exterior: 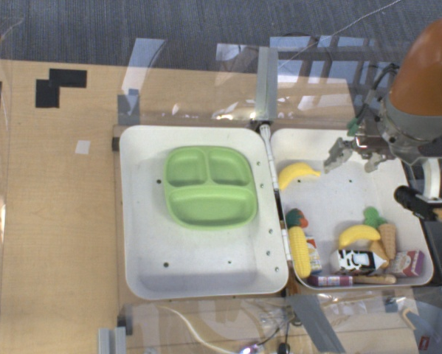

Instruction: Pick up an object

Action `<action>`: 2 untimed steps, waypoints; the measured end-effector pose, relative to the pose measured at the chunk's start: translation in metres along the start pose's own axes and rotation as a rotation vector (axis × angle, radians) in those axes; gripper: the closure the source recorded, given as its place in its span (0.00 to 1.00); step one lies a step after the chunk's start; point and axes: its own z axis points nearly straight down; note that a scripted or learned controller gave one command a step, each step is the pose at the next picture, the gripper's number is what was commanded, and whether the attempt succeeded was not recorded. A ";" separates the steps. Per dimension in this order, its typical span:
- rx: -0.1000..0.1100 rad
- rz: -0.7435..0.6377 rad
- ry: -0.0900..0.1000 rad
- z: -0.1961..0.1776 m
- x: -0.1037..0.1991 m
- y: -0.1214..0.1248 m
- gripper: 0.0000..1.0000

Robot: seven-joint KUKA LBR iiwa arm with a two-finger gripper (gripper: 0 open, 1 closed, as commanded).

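Front edge of right bin [427,268] is where the clutter sits, nearest the cam: marker-like stick [350,279] along the front wall, black/white cow toy [357,260] just behind it, small box [406,262] in the front-right corner. Touching that lot: 2nd banana [359,234], cone [388,240], green leafy bit [373,216]. Corn cob [299,251] lies lengthwise along the left wall w/ a red/green veg [296,218] at its far end.

Likely target imo: yellow banana [298,174], far-left part of the right bin, lying flat, curved, close to the divider wall but apart from everything else. Easiest pick, since nothing touches it.

Gripper [353,153] hangs above the far-right part of the same bin, beside the banana, not over it, well apart. Claw looks spread, one finger [337,153] angled toward the banana, nothing between the fingers. So no grasp yet; I'd call this the approach stage.

Obstacles: left bin wall/divider just beside the banana limits finger clearance on that side. Front pile isn't in the path.

Left bin [143,198] holds just a green divided plate [209,186], centre, upright, nothing in its compartments. Not relevant to the pick. Cable [353,22] runs across the floor beyond the bench.
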 end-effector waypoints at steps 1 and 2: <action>0.000 -0.258 0.000 0.144 0.010 -0.001 0.00; -0.009 -0.148 -0.001 0.157 -0.001 0.063 0.00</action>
